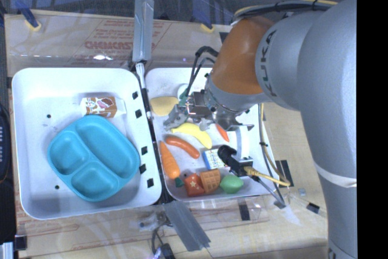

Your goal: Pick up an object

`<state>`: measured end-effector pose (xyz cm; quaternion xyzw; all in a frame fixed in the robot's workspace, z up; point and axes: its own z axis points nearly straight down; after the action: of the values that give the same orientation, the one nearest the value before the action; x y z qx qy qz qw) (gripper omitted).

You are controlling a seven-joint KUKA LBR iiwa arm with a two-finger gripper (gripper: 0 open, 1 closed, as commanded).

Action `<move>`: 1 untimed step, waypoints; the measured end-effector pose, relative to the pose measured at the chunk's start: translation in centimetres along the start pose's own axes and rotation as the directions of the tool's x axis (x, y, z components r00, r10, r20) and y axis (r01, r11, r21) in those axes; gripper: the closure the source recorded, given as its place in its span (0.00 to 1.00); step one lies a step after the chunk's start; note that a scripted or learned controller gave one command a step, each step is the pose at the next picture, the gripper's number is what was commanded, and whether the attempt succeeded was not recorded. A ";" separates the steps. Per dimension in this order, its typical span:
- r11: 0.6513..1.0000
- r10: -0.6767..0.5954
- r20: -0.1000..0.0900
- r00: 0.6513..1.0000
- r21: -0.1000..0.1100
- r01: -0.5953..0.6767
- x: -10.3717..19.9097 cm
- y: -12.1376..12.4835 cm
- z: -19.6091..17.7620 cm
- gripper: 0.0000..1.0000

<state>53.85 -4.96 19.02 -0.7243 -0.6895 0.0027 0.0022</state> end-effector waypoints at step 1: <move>0.997 0.081 -0.001 0.997 -0.004 -0.081 -5.7 -4.4 8.3 0.00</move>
<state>49.14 -10.42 10.80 -0.7518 -0.6594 0.0009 0.0009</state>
